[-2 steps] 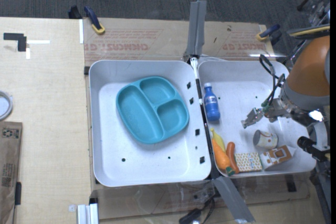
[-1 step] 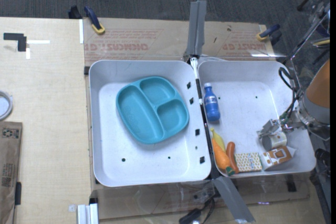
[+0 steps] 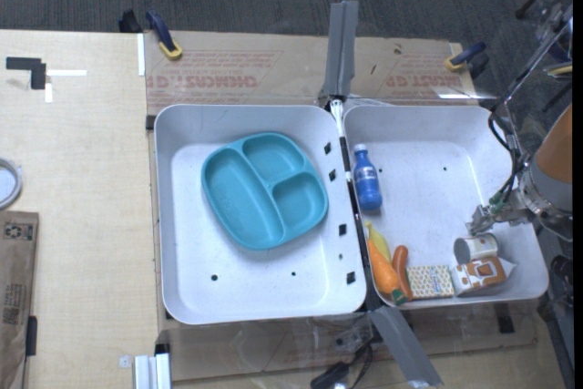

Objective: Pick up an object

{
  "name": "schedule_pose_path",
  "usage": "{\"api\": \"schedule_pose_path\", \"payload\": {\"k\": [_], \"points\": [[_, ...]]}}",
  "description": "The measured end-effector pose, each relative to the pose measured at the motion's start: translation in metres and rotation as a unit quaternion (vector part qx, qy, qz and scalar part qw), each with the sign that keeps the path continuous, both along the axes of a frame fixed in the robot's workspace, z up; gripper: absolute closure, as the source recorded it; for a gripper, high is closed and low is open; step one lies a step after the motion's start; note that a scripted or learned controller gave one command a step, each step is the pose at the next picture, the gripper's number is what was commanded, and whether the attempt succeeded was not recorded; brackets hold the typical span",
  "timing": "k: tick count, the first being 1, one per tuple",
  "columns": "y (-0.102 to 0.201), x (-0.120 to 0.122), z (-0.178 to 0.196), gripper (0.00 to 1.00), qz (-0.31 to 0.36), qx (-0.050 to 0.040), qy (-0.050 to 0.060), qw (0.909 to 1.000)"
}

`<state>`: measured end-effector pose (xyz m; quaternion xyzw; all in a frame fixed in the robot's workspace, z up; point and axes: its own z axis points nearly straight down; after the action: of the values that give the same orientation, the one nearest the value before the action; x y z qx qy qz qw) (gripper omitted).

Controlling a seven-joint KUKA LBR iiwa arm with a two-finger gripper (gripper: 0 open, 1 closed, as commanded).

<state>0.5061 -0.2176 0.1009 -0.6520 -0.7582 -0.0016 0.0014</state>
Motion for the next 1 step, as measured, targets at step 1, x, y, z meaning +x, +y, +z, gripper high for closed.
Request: {"api": "schedule_pose_path", "payload": {"k": [1], "points": [[0.0817,0.1065,0.0751,1.0,0.039,-0.0027,-0.001,0.9992]]}}
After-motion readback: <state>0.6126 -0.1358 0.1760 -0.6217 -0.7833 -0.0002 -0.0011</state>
